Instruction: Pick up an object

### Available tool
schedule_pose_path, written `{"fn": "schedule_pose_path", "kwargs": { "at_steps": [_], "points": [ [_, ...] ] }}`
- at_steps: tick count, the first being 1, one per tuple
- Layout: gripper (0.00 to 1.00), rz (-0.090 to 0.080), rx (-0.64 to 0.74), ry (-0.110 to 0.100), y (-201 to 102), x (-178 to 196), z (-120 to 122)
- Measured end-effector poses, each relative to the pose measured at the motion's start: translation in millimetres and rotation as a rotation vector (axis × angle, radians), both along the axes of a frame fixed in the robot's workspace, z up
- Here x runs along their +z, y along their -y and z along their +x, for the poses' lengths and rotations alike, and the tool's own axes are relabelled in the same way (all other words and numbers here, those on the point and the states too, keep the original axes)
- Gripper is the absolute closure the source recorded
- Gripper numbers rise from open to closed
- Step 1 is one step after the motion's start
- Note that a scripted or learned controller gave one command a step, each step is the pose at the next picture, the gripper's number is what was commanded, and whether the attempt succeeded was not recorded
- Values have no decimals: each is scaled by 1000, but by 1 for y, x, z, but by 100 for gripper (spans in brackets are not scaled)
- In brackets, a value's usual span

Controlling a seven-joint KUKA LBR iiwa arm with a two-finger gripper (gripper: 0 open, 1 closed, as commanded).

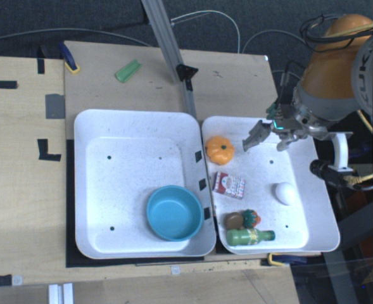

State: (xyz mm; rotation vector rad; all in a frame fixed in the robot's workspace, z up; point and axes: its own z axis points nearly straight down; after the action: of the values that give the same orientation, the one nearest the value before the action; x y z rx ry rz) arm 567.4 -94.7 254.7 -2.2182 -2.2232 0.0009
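Note:
My gripper (268, 140) hangs over the upper part of the right bin (313, 189), fingers spread apart with nothing between them. An orange pumpkin-shaped toy (220, 150) lies to its left by the bin's left wall. Lower down are a red-and-white packet (228, 185) and a white egg-shaped object (285, 193). At the bin's near edge lie a green bottle (250, 236), a brown lump (234, 220) and a small red-and-green item (251, 218).
The left bin (110, 144) holds a blue bowl (174, 213) near its front right corner. A grey pole (167, 37) slants across the bench above the bins. A green block (127, 71) lies on the bench at the back left.

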Motion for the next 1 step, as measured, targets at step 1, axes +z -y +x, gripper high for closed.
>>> {"fn": "schedule_pose_path", "kwargs": {
  "at_steps": [1],
  "points": [
    [0,0,-1,-6,-9,-59,2]
  ]
}}
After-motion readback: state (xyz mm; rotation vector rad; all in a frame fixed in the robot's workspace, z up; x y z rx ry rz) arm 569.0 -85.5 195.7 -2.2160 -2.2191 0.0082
